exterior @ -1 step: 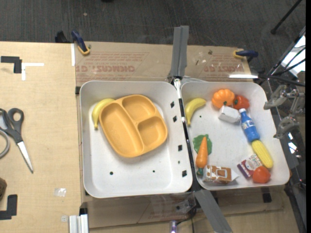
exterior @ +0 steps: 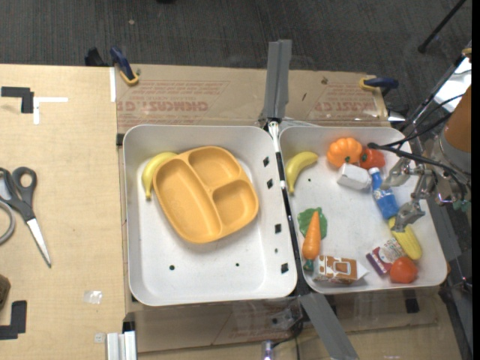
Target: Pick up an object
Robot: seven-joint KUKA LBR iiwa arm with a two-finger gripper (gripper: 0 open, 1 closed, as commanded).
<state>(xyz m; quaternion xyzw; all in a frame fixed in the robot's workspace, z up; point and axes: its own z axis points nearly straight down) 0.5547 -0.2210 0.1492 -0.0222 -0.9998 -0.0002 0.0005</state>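
Nothing is lifted yet: the gripper (exterior: 411,193) hangs low at the right bin's (exterior: 339,217) right side.
Its fingers stand apart around nothing, with the blue bottle (exterior: 383,198) just left and the corn (exterior: 407,241) just near of them, both lying loose. The tomato (exterior: 403,269), pumpkin (exterior: 345,151), carrot (exterior: 312,235) and carton (exterior: 335,268) crowd the walls (awkward for fingers); the bin's middle floor is open.

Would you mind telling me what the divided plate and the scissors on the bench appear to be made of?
The divided plate looks like moulded plastic or silicone: uniform orange-yellow, matte, with soft rounded rims. The scissors appear to have metal blades, thin and pale grey, with darker grey handles, probably plastic.
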